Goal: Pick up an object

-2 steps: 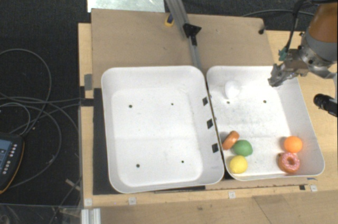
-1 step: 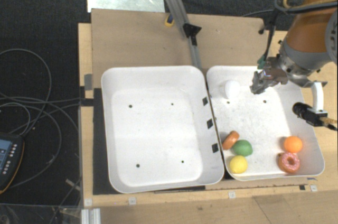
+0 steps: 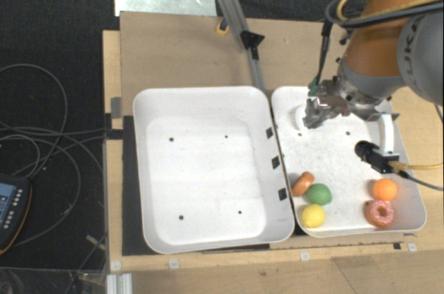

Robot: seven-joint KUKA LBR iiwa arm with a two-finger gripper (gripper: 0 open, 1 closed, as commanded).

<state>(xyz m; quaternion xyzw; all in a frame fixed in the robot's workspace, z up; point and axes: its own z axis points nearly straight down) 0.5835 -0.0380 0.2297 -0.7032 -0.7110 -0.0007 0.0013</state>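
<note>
Where the right bin (image 3: pixel 416 216) lies bare, tool (image 3: pixel 313 116) near its far rim, grip state unclear.

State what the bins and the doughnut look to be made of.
Bins: likely moulded plastic, smooth matt white, with rounded corners and a raised rim. Doughnut: probably a plastic or foam toy, going by its even pink-orange colour and soft edges; the view is too coarse to settle which.

Both bins (image 3: pixel 208 105) look like smooth matt white plastic on a pale wooden bench (image 3: pixel 173 43) beside dark rough carpet (image 3: pixel 48 8).
</note>
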